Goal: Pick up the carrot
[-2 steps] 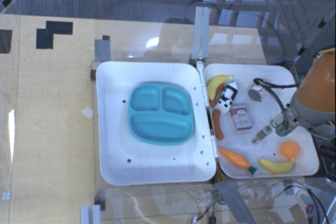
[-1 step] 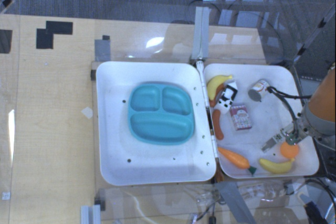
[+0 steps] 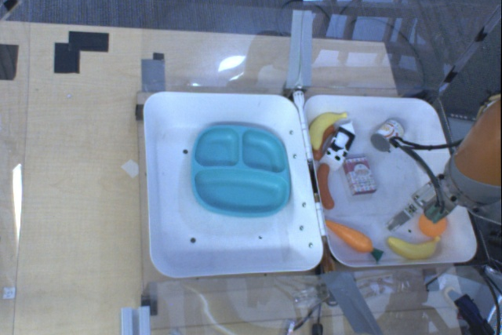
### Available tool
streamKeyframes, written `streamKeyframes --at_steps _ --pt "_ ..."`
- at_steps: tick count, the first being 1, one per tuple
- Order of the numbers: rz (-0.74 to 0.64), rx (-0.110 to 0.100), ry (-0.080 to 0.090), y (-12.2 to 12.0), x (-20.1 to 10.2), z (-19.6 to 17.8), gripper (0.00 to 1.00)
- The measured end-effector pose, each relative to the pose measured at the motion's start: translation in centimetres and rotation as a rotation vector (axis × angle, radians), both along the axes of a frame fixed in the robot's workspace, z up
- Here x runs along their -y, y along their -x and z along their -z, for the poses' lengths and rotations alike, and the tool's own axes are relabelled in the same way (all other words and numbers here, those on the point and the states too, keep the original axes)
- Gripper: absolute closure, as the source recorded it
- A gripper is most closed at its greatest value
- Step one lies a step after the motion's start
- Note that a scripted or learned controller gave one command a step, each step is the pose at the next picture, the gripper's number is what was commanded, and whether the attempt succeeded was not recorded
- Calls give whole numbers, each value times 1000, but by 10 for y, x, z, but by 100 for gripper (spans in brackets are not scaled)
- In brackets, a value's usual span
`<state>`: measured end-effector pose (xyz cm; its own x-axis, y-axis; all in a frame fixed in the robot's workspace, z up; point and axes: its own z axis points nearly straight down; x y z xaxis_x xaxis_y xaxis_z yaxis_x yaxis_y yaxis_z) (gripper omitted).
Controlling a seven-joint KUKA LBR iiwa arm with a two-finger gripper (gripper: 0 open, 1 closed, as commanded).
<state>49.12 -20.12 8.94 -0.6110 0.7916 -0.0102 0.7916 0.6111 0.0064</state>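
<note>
The carrot (image 3: pixel 350 236), orange with a small green end, lies near the front edge of the right bin (image 3: pixel 459 169), pointing towards the front right. My gripper (image 3: pixel 405 216) hangs low over the bin's front right part, to the right of the carrot and apart from it. It sits just above a yellow banana (image 3: pixel 413 248) and beside an orange fruit (image 3: pixel 432 227). Nothing of the carrot is covered by the gripper.
The right bin also holds a second banana (image 3: pixel 325 128), a black-and-white toy (image 3: pixel 339 145), a pink box (image 3: pixel 360 175), a silver can (image 3: pixel 386 132) and a brown sausage (image 3: pixel 324 184). A blue divided plate (image 3: pixel 240 170) lies in the left bin (image 3: pixel 169 169).
</note>
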Motion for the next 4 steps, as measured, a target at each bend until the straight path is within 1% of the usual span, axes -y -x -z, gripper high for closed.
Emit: streamKeyframes --at_steps 1,2,3,4 --pt "0 5 0 -3 -1 -11 100" --pt "0 5 -1 -3 -1 -10 0" --pt "-350 3 2 -2 4 0 0" --pt "-348 7 3 -4 3 -11 100"
